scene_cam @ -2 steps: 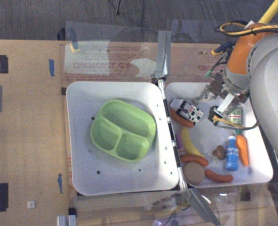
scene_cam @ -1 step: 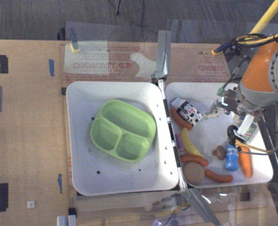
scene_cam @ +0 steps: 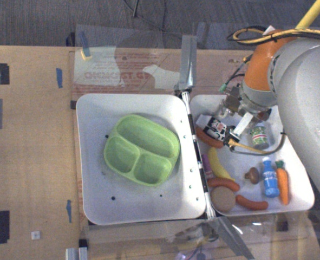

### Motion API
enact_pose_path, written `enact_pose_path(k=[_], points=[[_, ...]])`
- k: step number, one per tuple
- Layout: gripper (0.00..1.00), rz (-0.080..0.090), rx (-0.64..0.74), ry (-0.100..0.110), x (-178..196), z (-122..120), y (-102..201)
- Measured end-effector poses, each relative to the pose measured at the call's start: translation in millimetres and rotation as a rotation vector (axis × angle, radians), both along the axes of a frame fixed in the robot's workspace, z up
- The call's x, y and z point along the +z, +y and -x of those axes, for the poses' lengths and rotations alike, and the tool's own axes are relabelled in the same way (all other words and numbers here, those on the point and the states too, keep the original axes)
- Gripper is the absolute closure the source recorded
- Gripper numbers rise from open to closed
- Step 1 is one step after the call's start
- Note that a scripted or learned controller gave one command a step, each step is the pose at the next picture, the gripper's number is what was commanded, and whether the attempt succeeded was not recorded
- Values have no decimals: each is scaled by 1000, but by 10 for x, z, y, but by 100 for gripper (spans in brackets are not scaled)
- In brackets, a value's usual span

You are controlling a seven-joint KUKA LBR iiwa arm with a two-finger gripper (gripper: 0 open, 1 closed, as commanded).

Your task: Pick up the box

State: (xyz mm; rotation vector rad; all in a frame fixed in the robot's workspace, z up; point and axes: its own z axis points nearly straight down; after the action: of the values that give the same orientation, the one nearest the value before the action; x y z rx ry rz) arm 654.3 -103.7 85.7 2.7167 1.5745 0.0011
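The box (scene_cam: 216, 127) is small and white with black and red print. It lies at the upper left of the right bin (scene_cam: 303, 199), close to the wall shared with the left bin. My gripper (scene_cam: 223, 114) hangs from the orange-banded wrist directly over the box's far side and hides its upper right edge. I cannot make out whether the box is between the jaws or just beneath them.
A red sausage (scene_cam: 209, 140) lies against the box's near side. The right bin also holds a banana (scene_cam: 219, 164), a green jar (scene_cam: 259, 136), a mushroom (scene_cam: 252, 174), a blue bottle (scene_cam: 269, 179), a carrot (scene_cam: 282, 186) and two more sausages. A green divided plate (scene_cam: 142, 149) sits in the left bin (scene_cam: 89, 118).
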Motion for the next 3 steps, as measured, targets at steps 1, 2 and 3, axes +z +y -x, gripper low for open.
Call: enact_pose_path(k=[1,2,3], points=[[0,-2,-67,0,5,1486,-180],[0,-1,22,-3,6,858,119],[0,0,-32,2,2190,625,-248]])
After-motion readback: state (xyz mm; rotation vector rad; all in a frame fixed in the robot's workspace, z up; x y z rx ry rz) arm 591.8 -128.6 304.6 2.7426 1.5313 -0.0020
